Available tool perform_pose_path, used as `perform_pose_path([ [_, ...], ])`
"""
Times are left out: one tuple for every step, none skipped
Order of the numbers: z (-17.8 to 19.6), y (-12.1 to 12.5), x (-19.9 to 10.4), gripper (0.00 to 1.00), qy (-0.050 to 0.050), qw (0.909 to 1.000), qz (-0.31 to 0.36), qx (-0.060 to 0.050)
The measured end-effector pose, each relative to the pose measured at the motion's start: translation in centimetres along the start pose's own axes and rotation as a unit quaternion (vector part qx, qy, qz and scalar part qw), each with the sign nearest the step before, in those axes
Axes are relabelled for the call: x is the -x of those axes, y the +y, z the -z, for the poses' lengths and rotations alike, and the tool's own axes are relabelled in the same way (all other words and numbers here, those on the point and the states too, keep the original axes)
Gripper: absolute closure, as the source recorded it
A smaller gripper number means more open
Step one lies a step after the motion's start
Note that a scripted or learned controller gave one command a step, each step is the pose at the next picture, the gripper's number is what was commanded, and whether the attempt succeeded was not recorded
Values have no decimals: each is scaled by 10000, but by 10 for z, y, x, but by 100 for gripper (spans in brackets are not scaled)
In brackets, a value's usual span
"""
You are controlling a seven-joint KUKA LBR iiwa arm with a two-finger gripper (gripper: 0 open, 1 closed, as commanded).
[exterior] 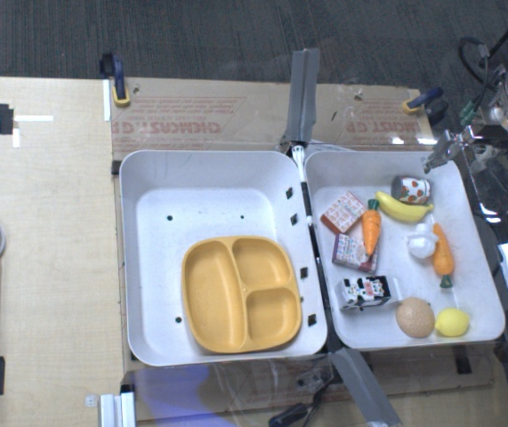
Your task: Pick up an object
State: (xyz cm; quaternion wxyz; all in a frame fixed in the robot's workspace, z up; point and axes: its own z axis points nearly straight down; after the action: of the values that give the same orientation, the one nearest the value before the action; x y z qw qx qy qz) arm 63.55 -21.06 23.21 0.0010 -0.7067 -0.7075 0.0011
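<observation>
Gripper [438, 154] sits at the upper right of the frame, above the top right corner of the right bin [492, 265]; can't tell how it's set, too small and cluttered with cabling. Nothing visibly in it.

Candidates are all in the right bin, packed tight:
- banana [402, 207] touching a small can [411, 188] at the top
- carrot [371, 229] lying against two cartons [343, 211], [354, 251]
- second carrot [443, 253] just beside a white lump [422, 242]
- cow box [365, 293], egg [415, 317] and lemon [453, 322] along the bottom edge, egg and lemon touching

Left bin [142, 265] has only the yellow plate [240, 292].

Risks, my read:
- Clutter: a descent on the banana or centre carrot likely lands a finger on a neighbour, so it pushes instead of grasping, or grabs two.
- Egg and lemon are round and smooth; likely to squirt out of a two-finger pinch.
- Lemon and can sit near the bin wall, so finger-to-rim collision is possible.
- Cartons lie flat and low; fingers may skate over the top.

Cow box looks like the cleanest pick, most free space around it.
</observation>
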Motion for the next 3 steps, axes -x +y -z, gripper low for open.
perform_pose_path([
  [-89, -7, -34, 0, 1, 9981, 615, 3],
  [-134, -38, -108, 0, 6, 9980, 634, 28],
  [-125, -37, -107, 100, 6, 9981, 615, 36],
])
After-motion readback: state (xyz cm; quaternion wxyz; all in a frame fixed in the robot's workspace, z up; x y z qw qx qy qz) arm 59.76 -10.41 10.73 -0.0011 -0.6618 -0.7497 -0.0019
